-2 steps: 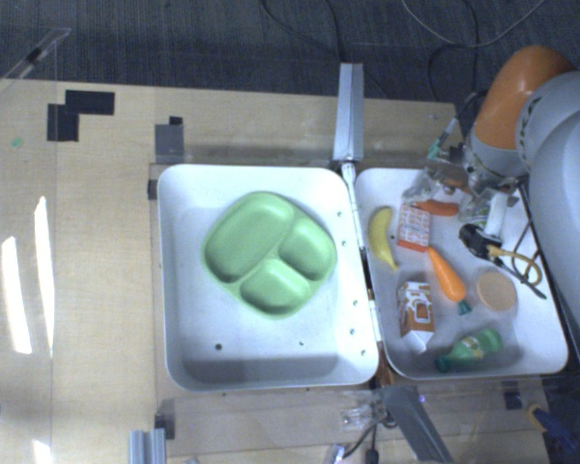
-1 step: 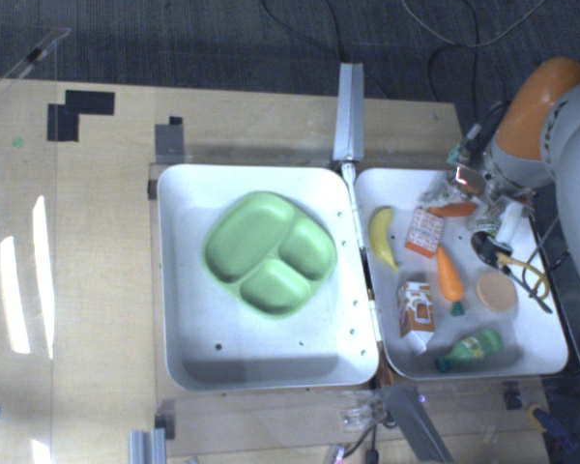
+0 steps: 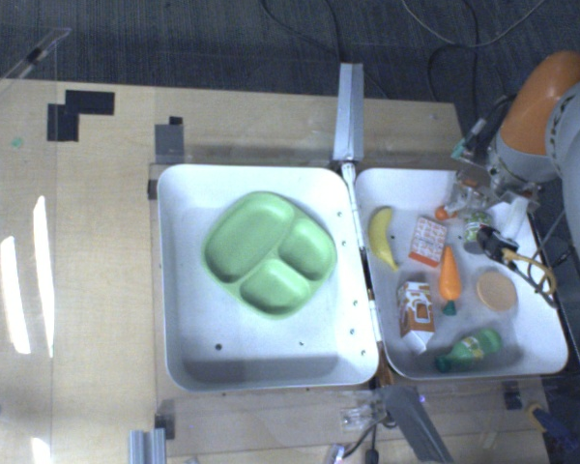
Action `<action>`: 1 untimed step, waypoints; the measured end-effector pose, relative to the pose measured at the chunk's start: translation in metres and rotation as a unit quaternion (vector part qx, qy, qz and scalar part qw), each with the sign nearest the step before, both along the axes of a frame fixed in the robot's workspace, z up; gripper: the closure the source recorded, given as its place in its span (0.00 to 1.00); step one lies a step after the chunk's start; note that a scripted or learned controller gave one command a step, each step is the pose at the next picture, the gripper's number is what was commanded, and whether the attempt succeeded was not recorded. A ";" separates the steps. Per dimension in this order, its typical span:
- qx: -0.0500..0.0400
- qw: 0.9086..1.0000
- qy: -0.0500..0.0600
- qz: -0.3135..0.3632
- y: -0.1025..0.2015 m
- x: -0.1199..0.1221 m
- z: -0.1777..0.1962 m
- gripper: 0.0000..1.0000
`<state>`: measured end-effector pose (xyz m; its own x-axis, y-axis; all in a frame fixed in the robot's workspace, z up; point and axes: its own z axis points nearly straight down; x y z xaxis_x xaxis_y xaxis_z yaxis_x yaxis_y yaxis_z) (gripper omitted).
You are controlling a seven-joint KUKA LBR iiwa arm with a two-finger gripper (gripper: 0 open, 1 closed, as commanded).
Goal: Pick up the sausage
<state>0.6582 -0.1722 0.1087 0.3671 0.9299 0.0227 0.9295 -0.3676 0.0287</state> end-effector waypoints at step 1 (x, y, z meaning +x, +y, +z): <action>-0.014 0.990 0.000 0.143 -0.023 0.022 -0.006 1.00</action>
